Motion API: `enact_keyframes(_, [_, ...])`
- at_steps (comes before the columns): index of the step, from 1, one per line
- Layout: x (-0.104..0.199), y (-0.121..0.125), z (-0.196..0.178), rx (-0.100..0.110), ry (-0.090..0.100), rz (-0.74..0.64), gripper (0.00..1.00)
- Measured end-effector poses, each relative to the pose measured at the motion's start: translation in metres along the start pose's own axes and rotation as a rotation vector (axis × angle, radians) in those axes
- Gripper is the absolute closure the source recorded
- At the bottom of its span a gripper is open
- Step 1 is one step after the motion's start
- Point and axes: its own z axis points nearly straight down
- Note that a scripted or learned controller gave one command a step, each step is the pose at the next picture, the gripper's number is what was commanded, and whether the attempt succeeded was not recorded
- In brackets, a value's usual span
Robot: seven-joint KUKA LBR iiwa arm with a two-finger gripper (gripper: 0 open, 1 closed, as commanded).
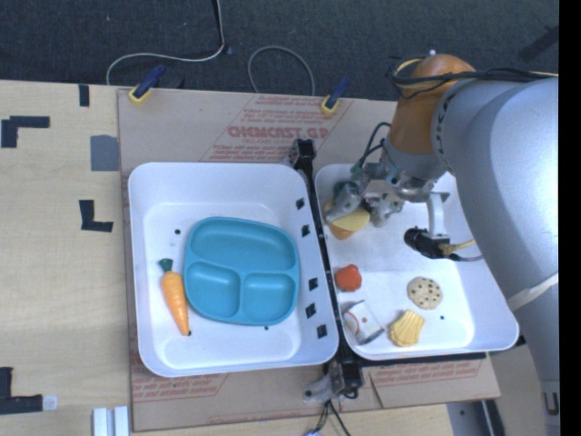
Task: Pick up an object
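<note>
White plastic: the left bin (pixel 152 230) and the right bin (pixel 463 309), side by side on the table (pixel 54 289). In the left bin, a blue plate (pixel 241 271) with three compartments, flat in the middle. Just beside its left edge, a carrot (pixel 175 300), green end toward the far side.

In the right bin, several small things spread apart, probably for easy taking one at a time. Near the left wall, an orange-red ball (pixel 348 277). To its right, a round cookie (pixel 424 292). At the near side, a yellow ridged piece (pixel 407 328). Left of that, a small white and red item (pixel 361 319), too small to name.

Gripper (pixel 361 203) low over the far left corner of the right bin, on the arm reaching in from the right. Directly under it, touching or nearly touching, a yellow wedge (pixel 349 223), close to the left wall. Most likely the thing chosen for the pick, being closest to the gripper.

Gripper clenched on the wedge or released: impossible to tell from this slanted view, with the tip hidden behind the wrist. Wedge lifted or resting on the bin floor: also unclear.

As a judgement only: grasp step in hand, pick not yet visibly done. Possible trouble: little room between wedge and wall, and slanted faces, so perhaps an easy slip during closing or lifting. Slow and straight upward pull advisable, away from the wall.
</note>
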Motion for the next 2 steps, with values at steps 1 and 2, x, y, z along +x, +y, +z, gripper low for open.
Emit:
enact_keyframes(1, [-0.0002, 0.0, 0.0, 0.0, 0.0, 0.0, 0.0])
enact_keyframes(2, [-0.0001, 0.0, 0.0, 0.0, 0.0, 0.0, 0.0])
